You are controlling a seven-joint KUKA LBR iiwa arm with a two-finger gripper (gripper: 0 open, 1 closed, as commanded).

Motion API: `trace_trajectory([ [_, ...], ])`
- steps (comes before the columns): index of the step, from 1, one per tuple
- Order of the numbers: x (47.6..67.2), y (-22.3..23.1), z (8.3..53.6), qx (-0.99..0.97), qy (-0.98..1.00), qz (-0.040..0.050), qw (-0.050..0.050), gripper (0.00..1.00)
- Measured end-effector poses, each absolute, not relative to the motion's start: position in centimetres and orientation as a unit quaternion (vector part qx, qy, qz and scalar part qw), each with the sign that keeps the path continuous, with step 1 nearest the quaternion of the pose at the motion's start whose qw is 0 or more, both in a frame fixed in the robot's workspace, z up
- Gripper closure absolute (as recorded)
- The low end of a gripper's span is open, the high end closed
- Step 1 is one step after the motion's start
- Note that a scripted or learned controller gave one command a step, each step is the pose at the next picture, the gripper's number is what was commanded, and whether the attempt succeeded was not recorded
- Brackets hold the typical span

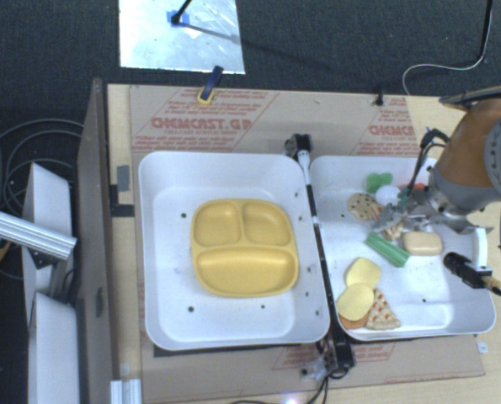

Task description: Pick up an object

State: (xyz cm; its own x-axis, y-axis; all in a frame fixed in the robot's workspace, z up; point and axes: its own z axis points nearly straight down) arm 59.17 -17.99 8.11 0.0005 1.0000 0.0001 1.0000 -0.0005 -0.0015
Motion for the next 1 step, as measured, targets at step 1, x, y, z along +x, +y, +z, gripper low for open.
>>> trace_trajectory([
  [1,66.16,-15.95,8.08,-0.709,-0.705,0.0133,0.017,0.00],
])
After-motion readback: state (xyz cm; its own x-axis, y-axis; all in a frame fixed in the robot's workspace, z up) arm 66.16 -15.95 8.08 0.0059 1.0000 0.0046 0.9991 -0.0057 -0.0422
